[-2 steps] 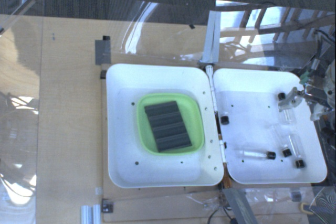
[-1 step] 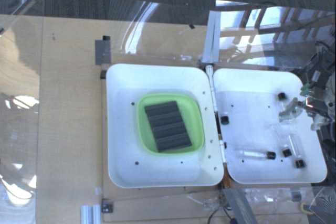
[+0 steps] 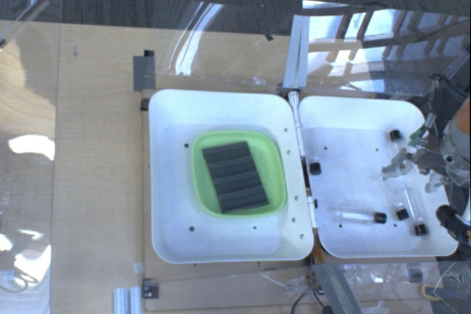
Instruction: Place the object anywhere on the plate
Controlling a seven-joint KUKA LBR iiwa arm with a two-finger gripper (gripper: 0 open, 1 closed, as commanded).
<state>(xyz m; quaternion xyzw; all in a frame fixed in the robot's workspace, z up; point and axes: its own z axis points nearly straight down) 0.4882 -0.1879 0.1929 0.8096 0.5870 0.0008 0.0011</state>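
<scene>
A dark grey ridged block [image 3: 234, 176] lies flat on the square green plate [image 3: 202, 187], roughly at its middle and turned slightly. The plate sits in the left white bin [image 3: 169, 158]. My gripper [image 3: 413, 165] hangs over the right side of the right white bin [image 3: 346, 129], well away from the plate and the block. The arm comes in from the right edge, and the wrist hides part of the gripper.
In the right bin lie several small black pieces [image 3: 394, 134] [image 3: 315, 168] [image 3: 402, 214], a clear tube with a black cap [image 3: 360, 217] near the front, and another clear tube [image 3: 409, 200] below the gripper. A metal post [image 3: 296, 55] stands behind the bins.
</scene>
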